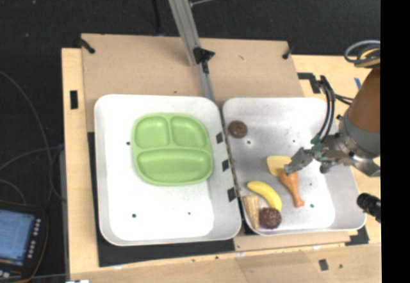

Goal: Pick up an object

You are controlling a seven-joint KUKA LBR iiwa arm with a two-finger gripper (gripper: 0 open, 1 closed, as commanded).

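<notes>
Camera view puts the end effector (300, 163) low over the right bin (282, 112), at the near edge of a pale yellow piece (277, 164) and just above the top of an orange carrot (291, 187). I cannot tell from this angle whether it is released or clenched, and I see nothing between its tips, so I treat it as holding nothing. The candidate things all lie in the right bin: the yellow piece near the middle, the carrot running down and to the right from it, a banana (265, 194) beside the carrot toward the bin divider, a dark red round piece (270, 218) at the front rim, a tan piece (250, 207) touching the banana's lower end, and a brown disc (237, 129) apart near the back left corner. I judge these to be toy food: light, rigid, smooth-skinned and not fragile, so slipping is the main concern rather than crushing. For the carrot I would close across the thick upper end, at right angles to its length; for the banana, across the middle of the curve. The disc lies flat and offers little to pinch. Count: two white bins; one green divided plate (173, 149) in the left bin (115, 211), with three compartments; six small pieces in the right bin, one of each kind. Both bins sit on the worktop (147, 64).
</notes>
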